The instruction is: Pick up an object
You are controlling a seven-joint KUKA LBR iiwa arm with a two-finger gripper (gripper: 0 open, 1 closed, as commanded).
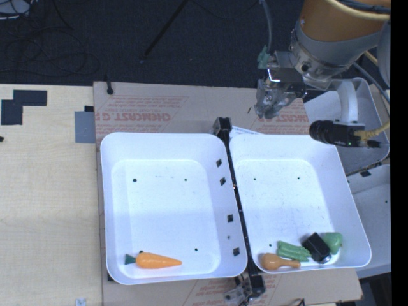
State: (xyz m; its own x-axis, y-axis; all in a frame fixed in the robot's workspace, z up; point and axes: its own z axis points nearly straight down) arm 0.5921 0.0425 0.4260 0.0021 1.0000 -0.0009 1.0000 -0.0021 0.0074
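Near edge, left bin (pixel 115 171): one orange carrot (pixel 158 261) with a green stem end lies flat along the near wall, tip pointing right, stem to the left. It sits toward the near-left corner, apart from the side walls.

Near edge, right bin (pixel 357 225): a small cluster in the near-right corner. A tan pear-shaped piece (pixel 278 262) lies nearest, narrow end pointing right. Just behind it is a green pod-like piece (pixel 293 250), touching or almost touching the tan one. To its right a black block (pixel 317 247) sits tilted, resting against a second green piece (pixel 332 240) at the right wall. I cannot tell whether the black block lies on top of the green pieces or only beside them.

Between the bins: a black divider strip (pixel 229 196) runs near to far.

Both bins rest on a brown cardboard sheet (pixel 166 107) with red print, which lies on a light wooden bench (pixel 44 190).

Far side: my claw (pixel 269 109) hangs above the cardboard just beyond the far-left corner of the right bin, well apart from every object. Nothing is visible between its tips. Whether it is spread or closed I cannot tell; the tips are too small and dark against the background. Orange band of my arm (pixel 338 8) at far right.
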